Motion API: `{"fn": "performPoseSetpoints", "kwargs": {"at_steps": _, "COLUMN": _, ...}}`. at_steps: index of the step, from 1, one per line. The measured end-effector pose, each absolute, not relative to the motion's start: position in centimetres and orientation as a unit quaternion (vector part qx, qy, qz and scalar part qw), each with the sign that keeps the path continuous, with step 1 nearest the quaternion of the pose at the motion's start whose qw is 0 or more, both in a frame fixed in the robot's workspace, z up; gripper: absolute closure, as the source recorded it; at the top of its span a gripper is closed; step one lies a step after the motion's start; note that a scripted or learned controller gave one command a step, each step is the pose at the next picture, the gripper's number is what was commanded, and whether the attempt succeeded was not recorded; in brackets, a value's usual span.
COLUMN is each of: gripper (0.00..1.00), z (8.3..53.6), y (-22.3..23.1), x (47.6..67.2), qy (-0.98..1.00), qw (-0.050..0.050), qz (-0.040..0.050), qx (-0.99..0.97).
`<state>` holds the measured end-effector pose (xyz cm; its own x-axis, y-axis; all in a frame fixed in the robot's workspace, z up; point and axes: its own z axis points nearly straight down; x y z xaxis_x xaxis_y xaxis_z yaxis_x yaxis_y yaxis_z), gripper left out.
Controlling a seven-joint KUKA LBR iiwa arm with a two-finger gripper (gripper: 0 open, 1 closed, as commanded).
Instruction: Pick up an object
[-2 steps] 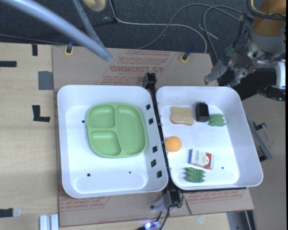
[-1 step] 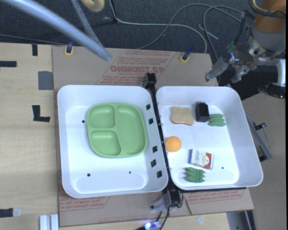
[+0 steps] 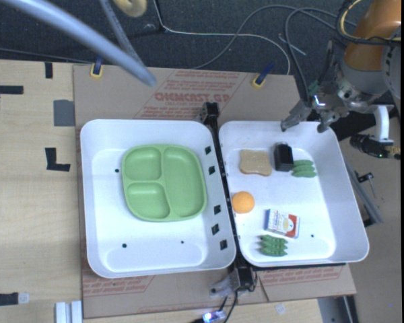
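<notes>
Your bench carries a cardboard sheet (image 3: pixel 188 89) with red print, and on it the two white bins sit side by side, touching along their inner rims.

Left bin (image 3: pixel 97 180): holds a green divided tray (image 3: pixel 165 182), three compartments, lying flat near the bin's middle.

Right bin (image 3: pixel 340 200): this is where your pickable objects lie. Going down in size:
- a tan slice of toast (image 3: pixel 255 163), upper left part of the bin floor;
- a small carton (image 3: pixel 282 223), white with red and blue print, lower middle;
- a black block (image 3: pixel 283 157), just right of the toast, close to it or touching;
- a green pea pod (image 3: pixel 304 169), just beside the black block on its lower right;
- a second green pod cluster (image 3: pixel 273 245), just below the carton, near the bin's front rim;
- an orange ball (image 3: pixel 243 202), against the bin's left wall, below the toast.

Your arm (image 3: pixel 370 39) comes in at the upper right, orange band showing above the wrist. The gripper (image 3: pixel 306 121) hangs over the right bin's far rim, above and well apart from the black block. Its two fingers are spread, nothing between them. One fingertip (image 3: pixel 287 123) points down-left toward the bin's back edge.

Cables (image 3: pixel 256 25) trail across the dark floor behind the bench.
</notes>
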<state>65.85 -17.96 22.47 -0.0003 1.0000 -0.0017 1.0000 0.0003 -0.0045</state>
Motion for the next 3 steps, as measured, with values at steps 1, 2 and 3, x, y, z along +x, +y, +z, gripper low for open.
{"fn": "performPoseSetpoints", "kwargs": {"at_steps": 1, "gripper": 0.00, "z": 18.0, "y": -17.6, "x": 65.3, "qy": -0.708, "qw": 0.001, "qz": 0.0020, "qx": -0.707}}
{"fn": "performPoseSetpoints", "kwargs": {"at_steps": 2, "gripper": 0.00, "z": 11.5, "y": -17.1, "x": 65.1, "qy": -0.708, "qw": 0.002, "qz": 0.0030, "qx": -0.706}}
{"fn": "performPoseSetpoints", "kwargs": {"at_steps": 3, "gripper": 1.00, "z": 13.0, "y": -17.1, "x": 65.3, "qy": -0.708, "qw": 0.000, "qz": 0.0009, "qx": -0.706}}
